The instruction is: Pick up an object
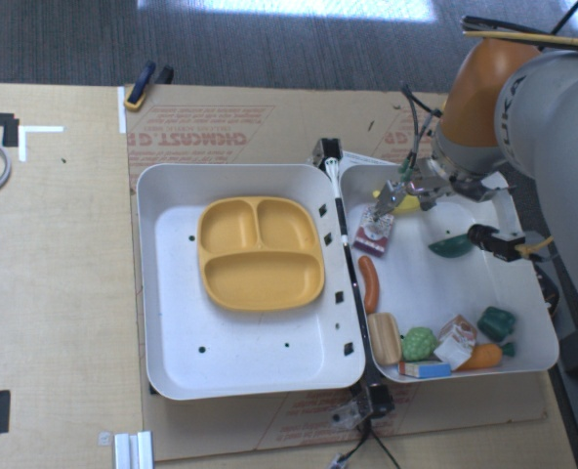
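Packet at the hand, lift not yet confirmed

The hand [398,195] sits over the right bin's [535,360] upper left corner, apparently pinching a small packet [375,231] hanging beneath; clearing the bin remains.

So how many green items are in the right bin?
3: a dark teal piece mid-bin, a dark green one by the right wall, a light green one near the front. The arm may hide others.

bench [55,291], two white bins [172,360], cardboard [201,130]
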You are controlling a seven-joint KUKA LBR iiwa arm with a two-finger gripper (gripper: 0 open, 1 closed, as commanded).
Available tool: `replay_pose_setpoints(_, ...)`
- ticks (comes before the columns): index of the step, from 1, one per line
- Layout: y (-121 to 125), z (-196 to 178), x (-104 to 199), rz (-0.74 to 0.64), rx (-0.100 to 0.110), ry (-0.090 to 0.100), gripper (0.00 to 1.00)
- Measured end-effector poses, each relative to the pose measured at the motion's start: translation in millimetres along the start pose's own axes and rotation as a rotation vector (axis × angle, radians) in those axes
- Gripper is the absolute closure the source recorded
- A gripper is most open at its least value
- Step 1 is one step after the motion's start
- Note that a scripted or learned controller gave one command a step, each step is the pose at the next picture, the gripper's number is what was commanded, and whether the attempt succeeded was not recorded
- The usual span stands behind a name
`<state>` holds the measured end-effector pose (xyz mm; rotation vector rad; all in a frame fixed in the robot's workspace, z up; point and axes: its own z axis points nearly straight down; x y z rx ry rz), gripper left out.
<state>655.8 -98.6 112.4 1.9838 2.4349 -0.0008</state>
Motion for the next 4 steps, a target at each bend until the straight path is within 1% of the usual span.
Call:
replay_pose_setpoints(1,0.0,0.0,0.0,0.000,0.000,0.000,0.00)
replay_pose_setpoints(2,0.3,16.2,-25.5,0.333,-0.006,0.000,0.00)
replay_pose_setpoints(3,1.0,6.1,-25.5,0.330,-0.009,-0.001,1.00)
replay_pose_setpoints(4,-31.3,-139.5,62.0,0.159,0.000,0.000,1.00)
